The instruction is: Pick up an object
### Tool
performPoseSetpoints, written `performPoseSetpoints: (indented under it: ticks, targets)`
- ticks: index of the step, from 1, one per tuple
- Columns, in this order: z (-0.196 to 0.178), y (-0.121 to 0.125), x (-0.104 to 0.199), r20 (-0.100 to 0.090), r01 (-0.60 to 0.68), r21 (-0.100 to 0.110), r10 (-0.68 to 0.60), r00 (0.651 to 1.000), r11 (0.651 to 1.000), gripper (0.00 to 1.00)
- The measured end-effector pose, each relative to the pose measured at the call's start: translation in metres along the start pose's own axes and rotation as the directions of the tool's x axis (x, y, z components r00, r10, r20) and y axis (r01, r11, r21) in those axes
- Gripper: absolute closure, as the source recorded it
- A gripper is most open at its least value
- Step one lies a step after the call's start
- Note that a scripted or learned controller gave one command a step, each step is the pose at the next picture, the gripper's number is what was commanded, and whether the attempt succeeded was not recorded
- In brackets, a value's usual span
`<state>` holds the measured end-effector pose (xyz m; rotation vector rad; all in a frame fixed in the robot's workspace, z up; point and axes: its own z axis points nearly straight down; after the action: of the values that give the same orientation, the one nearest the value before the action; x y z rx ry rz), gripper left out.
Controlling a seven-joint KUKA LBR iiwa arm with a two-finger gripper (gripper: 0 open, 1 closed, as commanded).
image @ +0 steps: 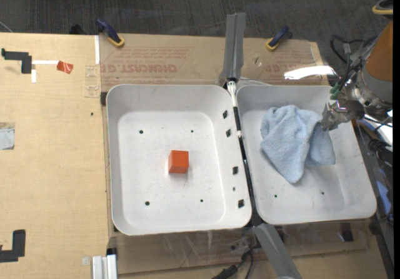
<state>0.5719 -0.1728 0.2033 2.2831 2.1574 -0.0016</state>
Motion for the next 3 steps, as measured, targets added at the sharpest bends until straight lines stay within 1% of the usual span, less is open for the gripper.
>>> performPoseSetpoints:
  ticks: [1, 2, 3]
  targets:
    - [-0.001, 0.067, 0.041, 0.001, 0.089, 0.002, -0.089, 0.996, 0.996, 1.0]
    - [-0.001, 0.082, 0.076, 0.001, -0.088, 0.001, 0.088, 0.996, 0.996, 1.0]
    - [0.013, 0.08, 0.114, 0.001, -0.102, 0.003, 0.102, 0.995, 0.995, 1.0]
